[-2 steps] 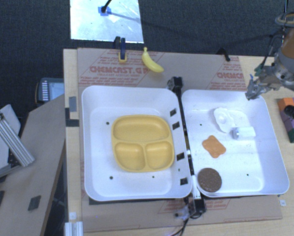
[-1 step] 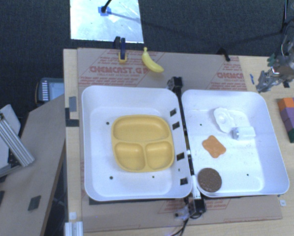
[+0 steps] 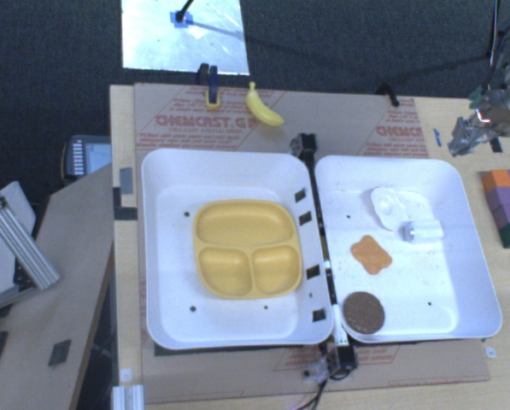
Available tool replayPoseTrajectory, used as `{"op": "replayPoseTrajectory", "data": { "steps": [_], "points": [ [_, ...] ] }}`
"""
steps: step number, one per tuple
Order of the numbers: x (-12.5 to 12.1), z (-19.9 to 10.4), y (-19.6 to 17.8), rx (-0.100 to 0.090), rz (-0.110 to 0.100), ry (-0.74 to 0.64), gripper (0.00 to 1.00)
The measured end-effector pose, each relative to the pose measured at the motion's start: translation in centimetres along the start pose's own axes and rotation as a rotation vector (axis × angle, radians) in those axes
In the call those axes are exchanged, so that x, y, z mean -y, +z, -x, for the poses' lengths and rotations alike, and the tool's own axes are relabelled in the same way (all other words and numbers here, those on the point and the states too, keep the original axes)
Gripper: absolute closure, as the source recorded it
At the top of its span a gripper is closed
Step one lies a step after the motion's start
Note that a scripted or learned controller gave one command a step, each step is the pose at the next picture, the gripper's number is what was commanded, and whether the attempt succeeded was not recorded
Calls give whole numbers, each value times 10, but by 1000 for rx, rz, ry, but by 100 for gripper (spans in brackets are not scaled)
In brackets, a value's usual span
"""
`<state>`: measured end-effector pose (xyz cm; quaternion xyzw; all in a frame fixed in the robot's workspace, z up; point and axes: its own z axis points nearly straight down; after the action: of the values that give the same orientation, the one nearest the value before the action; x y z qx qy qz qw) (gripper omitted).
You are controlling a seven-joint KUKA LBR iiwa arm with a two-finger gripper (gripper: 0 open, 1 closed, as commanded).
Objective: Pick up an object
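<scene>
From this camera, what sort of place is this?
Probably a robot test bench in a lab: two white bins side by side on cardboard, a toy banana, and a gripper at the right edge.

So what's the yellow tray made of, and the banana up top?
The yellow tray looks like moulded plastic: one even colour, smooth rounded compartments, a soft sheen. The banana is probably a plastic toy too, since its yellow is very uniform and glossy, though from here a real one can't be ruled out.
</scene>
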<state>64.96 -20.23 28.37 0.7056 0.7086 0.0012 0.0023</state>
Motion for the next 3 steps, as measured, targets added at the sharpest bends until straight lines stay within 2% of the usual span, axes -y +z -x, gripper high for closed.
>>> {"op": "replayPoseTrajectory", "data": {
  "steps": [1, 2, 3],
  "points": [
    [26, -49, 7, -3, -5, -4, 100],
    [36, -96, 6, -3, -3, -5, 100],
    [57, -146, 23, -3, -6, -5, 100]
  ]
}}
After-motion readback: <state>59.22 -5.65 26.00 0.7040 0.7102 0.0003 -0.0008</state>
